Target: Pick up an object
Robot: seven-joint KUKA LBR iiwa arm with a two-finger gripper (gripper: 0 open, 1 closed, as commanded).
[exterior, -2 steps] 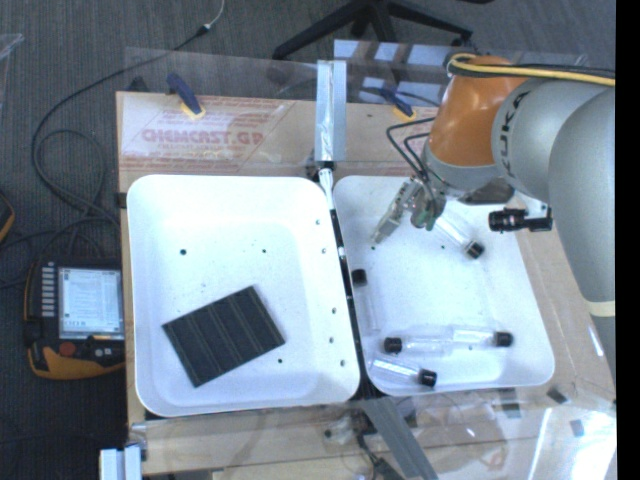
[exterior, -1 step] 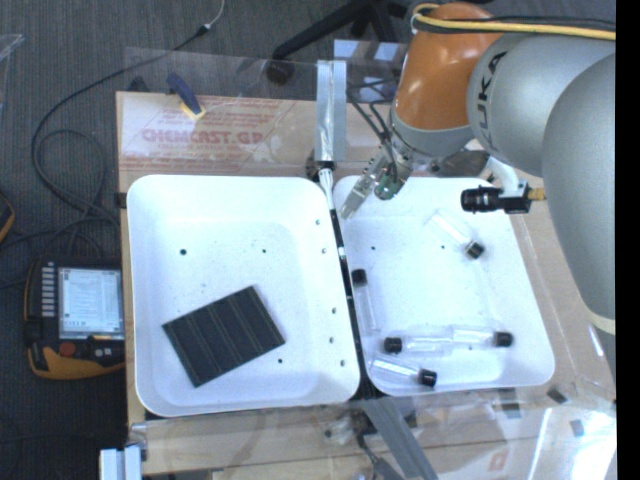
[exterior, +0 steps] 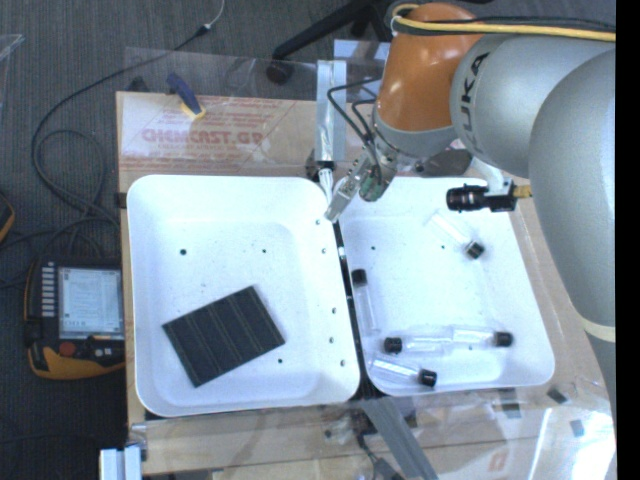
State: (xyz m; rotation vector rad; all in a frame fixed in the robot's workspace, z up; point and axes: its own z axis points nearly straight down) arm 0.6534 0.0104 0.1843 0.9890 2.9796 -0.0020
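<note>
A dark ribbed rectangular pad [exterior: 223, 333] lies flat in the left bin [exterior: 200, 203], toward its front. Several clear tubes with black caps lie in the right bin [exterior: 530, 353]: one [exterior: 361, 290] along the left wall, a long one [exterior: 447, 340] near the front, a short one [exterior: 404, 373] in front of it, and one [exterior: 457, 236] at the back right. My gripper [exterior: 347, 194] hangs from the orange-banded wrist [exterior: 425, 63] over the divider between the bins, near their back edge. Nothing shows in it.
A wooden board [exterior: 220, 138] with a blue-and-yellow tool [exterior: 185, 93] lies behind the left bin. A teach pendant [exterior: 75, 313] sits on the floor at the left. The big grey arm [exterior: 560, 158] covers the right bin's back right corner.
</note>
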